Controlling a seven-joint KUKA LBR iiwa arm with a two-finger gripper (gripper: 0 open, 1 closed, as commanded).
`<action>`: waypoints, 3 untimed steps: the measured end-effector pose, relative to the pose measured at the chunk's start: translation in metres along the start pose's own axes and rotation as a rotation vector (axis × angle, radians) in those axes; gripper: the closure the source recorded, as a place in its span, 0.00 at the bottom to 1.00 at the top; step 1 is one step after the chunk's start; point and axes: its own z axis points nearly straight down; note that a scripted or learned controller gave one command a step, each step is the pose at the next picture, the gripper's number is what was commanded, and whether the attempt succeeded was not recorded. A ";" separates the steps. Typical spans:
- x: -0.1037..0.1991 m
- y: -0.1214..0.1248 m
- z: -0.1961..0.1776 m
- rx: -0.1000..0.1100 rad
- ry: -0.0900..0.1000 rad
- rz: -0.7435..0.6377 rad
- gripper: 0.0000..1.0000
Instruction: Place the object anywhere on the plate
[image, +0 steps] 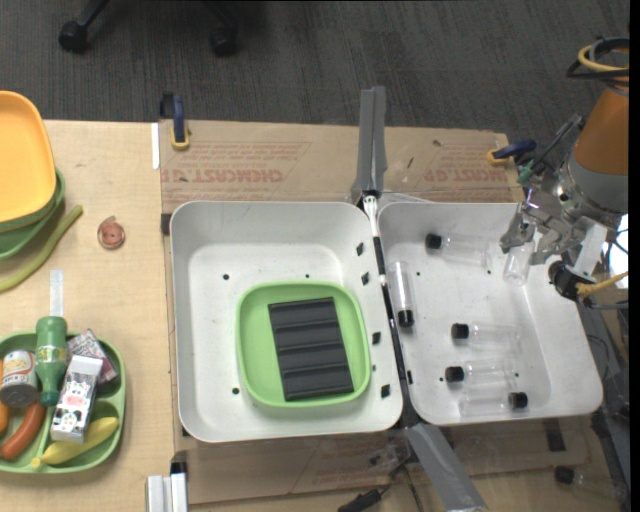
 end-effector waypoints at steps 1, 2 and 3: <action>0.000 0.000 0.000 0.000 0.000 0.001 0.00; -0.051 -0.004 -0.061 -0.003 0.001 -0.036 0.00; -0.067 -0.023 -0.158 -0.002 0.000 -0.034 0.00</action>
